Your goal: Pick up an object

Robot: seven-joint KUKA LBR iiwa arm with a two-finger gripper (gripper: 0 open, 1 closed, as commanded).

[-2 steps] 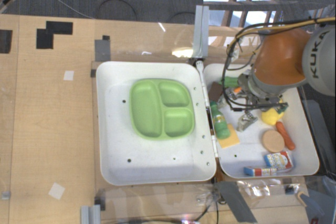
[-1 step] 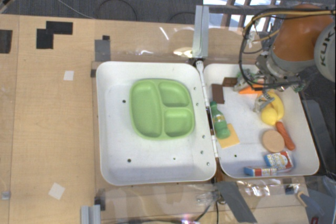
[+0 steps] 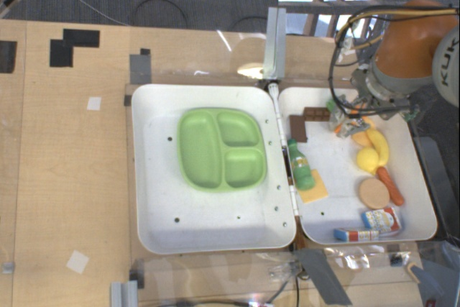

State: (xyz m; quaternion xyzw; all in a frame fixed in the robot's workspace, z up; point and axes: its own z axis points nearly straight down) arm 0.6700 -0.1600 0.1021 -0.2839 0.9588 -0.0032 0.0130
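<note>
My gripper [image 3: 350, 127] hangs low over the far part of the right bin [image 3: 425, 187], under the orange wrist band [image 3: 413, 47] and a loop of black cable. Just below and right of it lie a yellow banana [image 3: 376, 144] and a lemon [image 3: 368, 159]. A brown L-shaped chocolate piece [image 3: 300, 124] lies to its left. Further forward are an orange carrot [image 3: 390, 185], a round tan cookie [image 3: 374, 193], a green bottle [image 3: 298, 163] on a yellow cheese slice [image 3: 314, 188], and a small red and white carton [image 3: 370, 225].
The left bin [image 3: 154, 212] holds a green divided plate [image 3: 220, 149]. A metal post [image 3: 275, 39] stands behind the wall between the two bins. The wooden bench [image 3: 65, 176] stretches to the left.
</note>
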